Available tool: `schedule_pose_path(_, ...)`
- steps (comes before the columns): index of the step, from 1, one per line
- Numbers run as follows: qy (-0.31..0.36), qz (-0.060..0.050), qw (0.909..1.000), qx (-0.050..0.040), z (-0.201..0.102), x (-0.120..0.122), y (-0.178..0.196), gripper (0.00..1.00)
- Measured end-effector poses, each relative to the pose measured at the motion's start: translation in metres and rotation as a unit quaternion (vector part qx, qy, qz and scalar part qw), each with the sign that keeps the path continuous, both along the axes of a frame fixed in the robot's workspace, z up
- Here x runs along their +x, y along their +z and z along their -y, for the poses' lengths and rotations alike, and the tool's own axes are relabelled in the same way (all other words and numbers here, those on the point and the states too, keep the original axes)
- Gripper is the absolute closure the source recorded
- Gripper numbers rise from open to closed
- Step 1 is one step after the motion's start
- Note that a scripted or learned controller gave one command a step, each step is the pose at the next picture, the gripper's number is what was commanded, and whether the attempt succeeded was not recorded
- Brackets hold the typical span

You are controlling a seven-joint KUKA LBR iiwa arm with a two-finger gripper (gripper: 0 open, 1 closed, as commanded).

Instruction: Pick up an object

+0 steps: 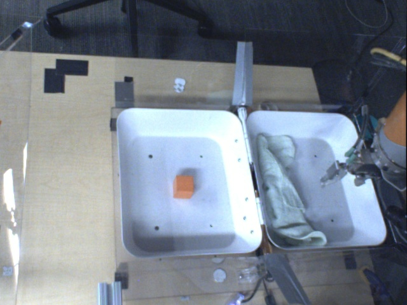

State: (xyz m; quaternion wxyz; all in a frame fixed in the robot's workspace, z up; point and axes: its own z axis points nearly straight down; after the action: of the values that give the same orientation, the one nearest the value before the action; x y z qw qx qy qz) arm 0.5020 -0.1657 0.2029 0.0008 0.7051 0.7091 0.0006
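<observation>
Left bin point(127, 189): one orange cube point(184, 187) near centre of floor. Right bin point(362, 234): crumpled pale green cloth point(283, 192) along left wall. End effector point(346, 170): over right side of right bin, apart from cloth, nothing visibly held; finger spread cannot be told. Tabletop point(57, 170): light wood

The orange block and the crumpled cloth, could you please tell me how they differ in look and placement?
The orange block is small, boxy and vivid; the cloth is pale, soft, rumpled and far longer. The block sits alone near the middle of the left bin; the cloth stretches along the right bin's left side. The gripper hovers nearer the cloth than the block. Both lie flat on white bin floors.
</observation>
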Motion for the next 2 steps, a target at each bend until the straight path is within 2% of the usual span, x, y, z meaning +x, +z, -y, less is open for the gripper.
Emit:
schedule_pose_path(1,0.027,0.000,0.9996,0.0000,-0.006,-0.002,-0.092,0.00)
schedule_pose_path(2,-0.142,0.005,0.9898,0.0002,-0.020,0.084,-0.114,0.00)
